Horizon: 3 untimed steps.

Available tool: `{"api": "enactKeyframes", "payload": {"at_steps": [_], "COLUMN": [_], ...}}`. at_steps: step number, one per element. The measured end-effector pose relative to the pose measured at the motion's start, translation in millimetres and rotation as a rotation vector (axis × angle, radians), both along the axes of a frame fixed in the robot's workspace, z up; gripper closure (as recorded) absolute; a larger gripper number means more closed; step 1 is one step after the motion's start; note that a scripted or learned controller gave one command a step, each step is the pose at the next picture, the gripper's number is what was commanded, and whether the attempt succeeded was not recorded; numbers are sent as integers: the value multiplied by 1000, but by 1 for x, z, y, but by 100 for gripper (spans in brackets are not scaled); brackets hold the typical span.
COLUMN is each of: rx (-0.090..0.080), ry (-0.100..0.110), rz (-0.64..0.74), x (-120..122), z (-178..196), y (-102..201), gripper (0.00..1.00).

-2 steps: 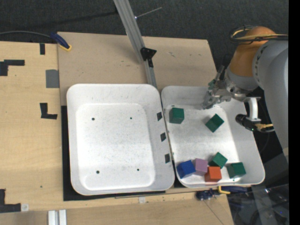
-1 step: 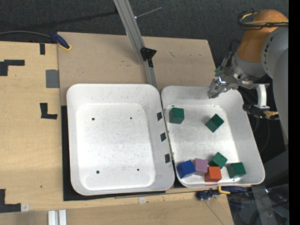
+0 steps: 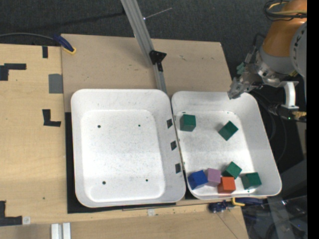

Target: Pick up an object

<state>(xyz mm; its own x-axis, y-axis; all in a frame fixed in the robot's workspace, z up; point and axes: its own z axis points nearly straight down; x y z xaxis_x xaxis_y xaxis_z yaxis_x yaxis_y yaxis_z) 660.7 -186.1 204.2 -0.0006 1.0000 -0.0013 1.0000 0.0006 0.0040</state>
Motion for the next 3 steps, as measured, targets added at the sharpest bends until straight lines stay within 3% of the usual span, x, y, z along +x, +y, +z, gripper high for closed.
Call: {"api": "enactKeyframes", "payload": {"at_steps": [1,2,3], "rx": [1,2,3], "ry": [2,4,7], "rz": [1,5,4], "x": [1,-3,-20], "z": [26,30,24], "y": [0,54,97], "gripper": [100,100,100]}}
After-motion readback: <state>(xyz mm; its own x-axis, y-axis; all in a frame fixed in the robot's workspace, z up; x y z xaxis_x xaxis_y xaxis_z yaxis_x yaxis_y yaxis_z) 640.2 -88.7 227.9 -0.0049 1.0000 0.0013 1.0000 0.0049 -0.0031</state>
